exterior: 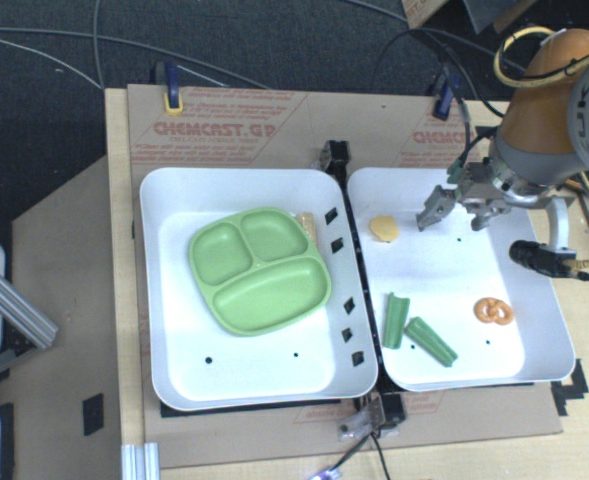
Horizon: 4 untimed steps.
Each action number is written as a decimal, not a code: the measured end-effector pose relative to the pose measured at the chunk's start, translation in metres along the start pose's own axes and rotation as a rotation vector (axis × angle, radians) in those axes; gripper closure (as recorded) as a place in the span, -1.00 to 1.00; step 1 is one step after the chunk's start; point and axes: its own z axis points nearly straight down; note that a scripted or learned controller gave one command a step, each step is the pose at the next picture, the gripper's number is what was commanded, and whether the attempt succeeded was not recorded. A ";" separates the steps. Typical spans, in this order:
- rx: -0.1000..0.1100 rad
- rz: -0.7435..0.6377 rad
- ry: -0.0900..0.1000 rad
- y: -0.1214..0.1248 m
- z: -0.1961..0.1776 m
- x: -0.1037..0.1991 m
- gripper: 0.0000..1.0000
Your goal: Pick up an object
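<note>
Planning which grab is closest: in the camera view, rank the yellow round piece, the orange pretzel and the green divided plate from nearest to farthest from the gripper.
From the gripper:
1. Yellow round piece, right bin, just left of it.
2. Orange pretzel, right bin, below it.
3. Green divided plate, left bin, far left.

The table is a flat board with a tan surface printed with red lettering along its far edge. Two shallow white bins rest directly on it, side by side and touching along a black divider strip. The left bin occupies the middle of the table; the right bin reaches almost to the right edge. Two blue clamps grip the far edge: one at the left corner, one further right.
</note>
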 end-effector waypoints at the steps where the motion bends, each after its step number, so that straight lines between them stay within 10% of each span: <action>1: 0.001 0.001 0.000 -0.003 0.043 0.005 -1.00; 2: -0.007 0.001 -0.001 -0.001 0.029 0.004 1.00; 4: -0.014 0.000 -0.003 -0.002 -0.070 0.006 1.00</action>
